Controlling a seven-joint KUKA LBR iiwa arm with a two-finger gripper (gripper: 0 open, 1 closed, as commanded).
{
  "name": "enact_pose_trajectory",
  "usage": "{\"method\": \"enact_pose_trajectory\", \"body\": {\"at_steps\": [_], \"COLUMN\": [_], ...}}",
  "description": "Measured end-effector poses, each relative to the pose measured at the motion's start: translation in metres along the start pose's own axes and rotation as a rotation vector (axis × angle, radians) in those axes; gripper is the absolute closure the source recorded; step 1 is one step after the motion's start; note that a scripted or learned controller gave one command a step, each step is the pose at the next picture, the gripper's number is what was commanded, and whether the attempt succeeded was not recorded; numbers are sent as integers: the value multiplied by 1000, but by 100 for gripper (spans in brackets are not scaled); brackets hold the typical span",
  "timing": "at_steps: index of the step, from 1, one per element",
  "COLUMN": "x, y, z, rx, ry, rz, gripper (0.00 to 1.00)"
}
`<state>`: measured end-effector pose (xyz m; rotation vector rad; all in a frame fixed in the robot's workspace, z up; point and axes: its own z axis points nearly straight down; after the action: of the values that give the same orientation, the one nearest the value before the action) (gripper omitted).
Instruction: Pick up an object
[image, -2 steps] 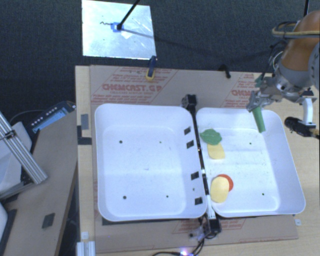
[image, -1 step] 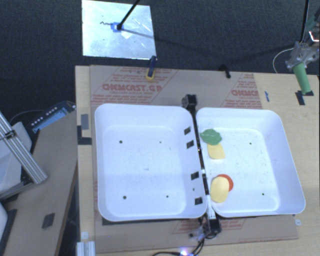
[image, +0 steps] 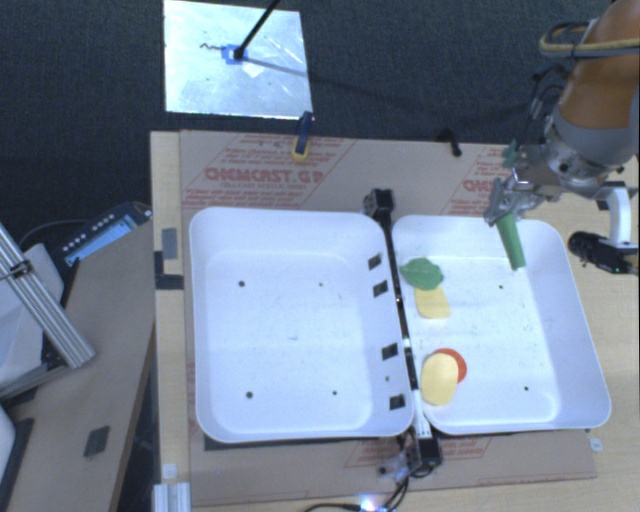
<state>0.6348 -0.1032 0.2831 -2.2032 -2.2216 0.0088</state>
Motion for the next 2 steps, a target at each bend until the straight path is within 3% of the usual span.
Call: {"method": "enact_pose_trajectory", "body": {"at_steps": [1, 2], "x": [94, 154], "y": [-44, -58], "z": [-84, -134], "rx": [-20, -19], "ry": [-2, -3], "rz": [-5, -2], "gripper": [100, 100]}}
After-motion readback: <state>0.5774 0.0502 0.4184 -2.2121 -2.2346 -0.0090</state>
